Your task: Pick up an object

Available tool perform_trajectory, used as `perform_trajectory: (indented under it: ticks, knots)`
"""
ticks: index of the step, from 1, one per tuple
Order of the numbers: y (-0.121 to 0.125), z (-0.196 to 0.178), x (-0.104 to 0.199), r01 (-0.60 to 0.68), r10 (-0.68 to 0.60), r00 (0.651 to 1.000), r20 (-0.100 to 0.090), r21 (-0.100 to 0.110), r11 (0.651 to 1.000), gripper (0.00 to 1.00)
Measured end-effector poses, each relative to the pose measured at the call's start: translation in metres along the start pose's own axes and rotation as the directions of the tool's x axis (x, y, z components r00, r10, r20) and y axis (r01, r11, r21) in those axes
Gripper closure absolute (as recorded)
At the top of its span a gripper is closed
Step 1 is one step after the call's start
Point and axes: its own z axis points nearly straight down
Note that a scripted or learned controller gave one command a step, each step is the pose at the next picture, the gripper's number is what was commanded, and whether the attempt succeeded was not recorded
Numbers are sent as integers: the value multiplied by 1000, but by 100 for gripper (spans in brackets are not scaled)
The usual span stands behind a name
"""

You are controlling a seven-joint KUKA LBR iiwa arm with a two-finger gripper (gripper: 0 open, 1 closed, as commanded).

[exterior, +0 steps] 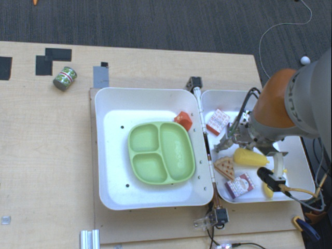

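We find the end effector (232, 140) low in the right bin (306, 162) | finger state: cannot tell | yellow corn (250, 157) just below-right, looks light, smooth, rigid; we'd grip across its middle.

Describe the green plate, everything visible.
The green plate is a pale green divided tray, plastic by its look, with rounded corners and three compartments: one long on its right, two smaller on its left. It lies flat, slightly turned, in the left bin. A red object sits against its upper right rim.
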Motion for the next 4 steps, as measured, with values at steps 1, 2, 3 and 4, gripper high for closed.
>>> perform_trajectory:
  ticks: [1, 2, 3, 4]
  knots:
    - [-61, -1, -27, -1, 1, 1000, 1, -3, 1000, 0]
    - [-55, -13, -26, 2, -2, 1000, 4, -20, 1000, 100]
    - [40, -99, 61, 3, -3, 1000, -3, 1, 1000, 100]
    - [40, -98, 59, 3, -3, 1000, -2, 4, 1000, 0]
